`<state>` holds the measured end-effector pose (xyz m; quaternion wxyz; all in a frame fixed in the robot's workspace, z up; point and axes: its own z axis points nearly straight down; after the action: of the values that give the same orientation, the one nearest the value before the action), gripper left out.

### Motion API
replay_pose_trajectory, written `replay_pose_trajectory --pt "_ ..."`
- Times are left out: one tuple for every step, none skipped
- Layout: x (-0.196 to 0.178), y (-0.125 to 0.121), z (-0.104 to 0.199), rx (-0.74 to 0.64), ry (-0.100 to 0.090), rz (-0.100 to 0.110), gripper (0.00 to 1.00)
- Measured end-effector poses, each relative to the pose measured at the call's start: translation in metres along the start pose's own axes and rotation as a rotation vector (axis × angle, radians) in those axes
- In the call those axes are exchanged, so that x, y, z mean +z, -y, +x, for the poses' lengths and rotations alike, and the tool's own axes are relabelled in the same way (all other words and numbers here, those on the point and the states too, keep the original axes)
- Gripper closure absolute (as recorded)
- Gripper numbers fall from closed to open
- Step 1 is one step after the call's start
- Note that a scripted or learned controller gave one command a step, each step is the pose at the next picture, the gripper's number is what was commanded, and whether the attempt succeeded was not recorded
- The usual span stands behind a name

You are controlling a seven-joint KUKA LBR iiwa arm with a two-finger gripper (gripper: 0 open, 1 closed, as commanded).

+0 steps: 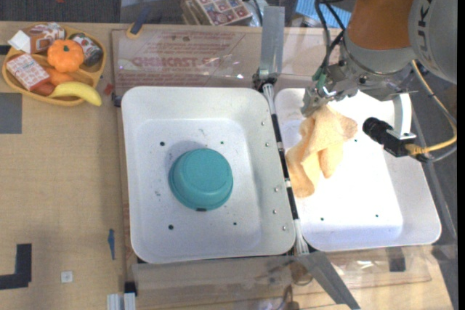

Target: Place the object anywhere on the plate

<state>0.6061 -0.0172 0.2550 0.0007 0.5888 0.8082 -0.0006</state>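
Observation:
A yellow-orange cloth (317, 150) hangs crumpled over the left side of the right bin (378, 225), its lower end reaching the rim between the two bins. My gripper (317, 104) is at the cloth's top end, at the bin's back left, and is shut on the cloth's upper edge. A round teal plate (201, 178) lies in the middle of the left bin (145, 109), well to the left of the gripper and the cloth.
The raised rims where the two bins meet (280, 156) run between the cloth and the plate. A yellow dish of toy fruit (54, 67) sits on the bench at the far left. The arm's black cable fitting (383, 136) juts over the right bin.

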Motion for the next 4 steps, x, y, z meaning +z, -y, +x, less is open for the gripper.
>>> replay_pose_trajectory --pt "0.03 -0.001 0.002 -0.005 -0.001 0.001 1.0" --pt "0.039 -0.028 0.049 -0.405 -0.001 -0.002 1.0" --pt "0.03 -0.051 0.097 -0.805 0.002 -0.007 1.0" --pt "0.025 -0.079 0.148 -1.205 0.002 -0.009 1.0"
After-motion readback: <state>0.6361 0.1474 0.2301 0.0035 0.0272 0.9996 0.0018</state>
